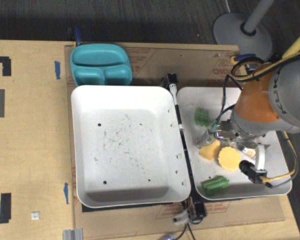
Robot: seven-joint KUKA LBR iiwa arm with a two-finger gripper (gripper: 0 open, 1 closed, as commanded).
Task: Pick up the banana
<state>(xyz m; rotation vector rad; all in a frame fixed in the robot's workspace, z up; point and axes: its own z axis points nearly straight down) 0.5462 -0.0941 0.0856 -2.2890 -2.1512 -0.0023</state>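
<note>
While the arm (270,101) is hovering over the right bin (282,186), the gripper (225,139) is sitting just above the banana (210,150); its state cannot be told. Judged step: positioning for the grasp, which is calling for a descent. The banana is showing as a pale yellow piece touching a yellow disc (229,159).

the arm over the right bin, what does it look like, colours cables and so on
The arm is grey and rounded, with a broad orange band above the wrist. Below that sits a metallic claw assembly with a white part and a black piece. Yellow and black cables loop beside the band, and another yellow cable trails near the claw.
</note>
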